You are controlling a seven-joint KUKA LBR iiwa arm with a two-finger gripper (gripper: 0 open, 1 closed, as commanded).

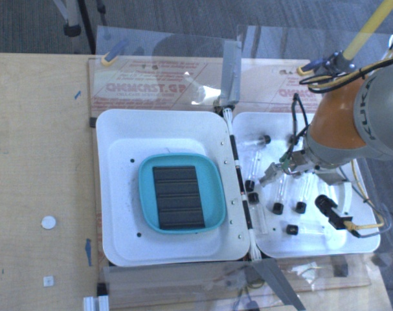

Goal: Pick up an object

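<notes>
We see a wooden bench carrying two white bins — the left bin and the right bin touch side by side. On the bare wood, well left, lies a small white disc.

Robotics lab: wooden bench, two white bins, grey carpet, tripod legs.

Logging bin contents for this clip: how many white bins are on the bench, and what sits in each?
2. The left bin holds a teal tray with a dark ribbed insert. The right bin holds small clear tubes with black caps, under the arm; some may be hidden.
</notes>
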